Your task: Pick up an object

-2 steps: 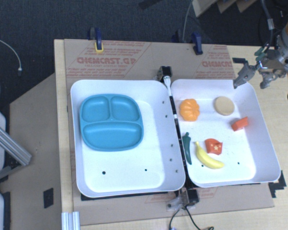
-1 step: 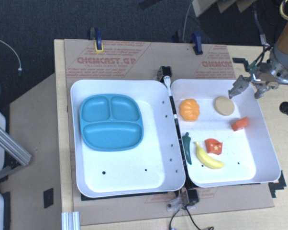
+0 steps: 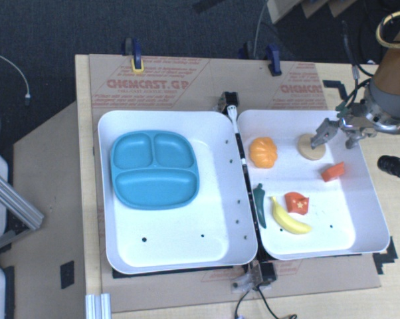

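Camera view: gripper (image 3: 334,130) sits at the far right corner of the right bin (image 3: 359,238), fingers spread, gripping nothing. Tan disc (image 3: 311,147) lies just below-left of the fingertips, nearest of 6 items; orange ball (image 3: 263,151) further left.

Bright, even overhead light, soft shadows, mild glare on the white bins (image 3: 167,258), slightly soft focus.

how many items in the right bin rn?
6: orange pumpkin far left, tan disc by the gripper, orange block right, red piece centre, banana near, green pepper left edge.
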`<move>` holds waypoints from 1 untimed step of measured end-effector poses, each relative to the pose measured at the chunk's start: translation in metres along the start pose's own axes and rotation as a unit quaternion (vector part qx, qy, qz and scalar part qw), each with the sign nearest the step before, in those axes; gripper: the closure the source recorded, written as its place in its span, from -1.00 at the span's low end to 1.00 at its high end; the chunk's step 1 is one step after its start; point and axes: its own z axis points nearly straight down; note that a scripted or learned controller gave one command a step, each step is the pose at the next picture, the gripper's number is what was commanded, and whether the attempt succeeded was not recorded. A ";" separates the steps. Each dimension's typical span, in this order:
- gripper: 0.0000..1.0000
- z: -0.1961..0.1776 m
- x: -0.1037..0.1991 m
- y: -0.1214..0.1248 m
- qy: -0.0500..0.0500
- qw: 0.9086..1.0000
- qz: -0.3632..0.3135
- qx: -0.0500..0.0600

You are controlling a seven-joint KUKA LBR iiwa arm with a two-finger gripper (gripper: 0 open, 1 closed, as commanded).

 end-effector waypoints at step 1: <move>-1.00 0.051 0.005 -0.010 0.000 1.000 0.000 0.000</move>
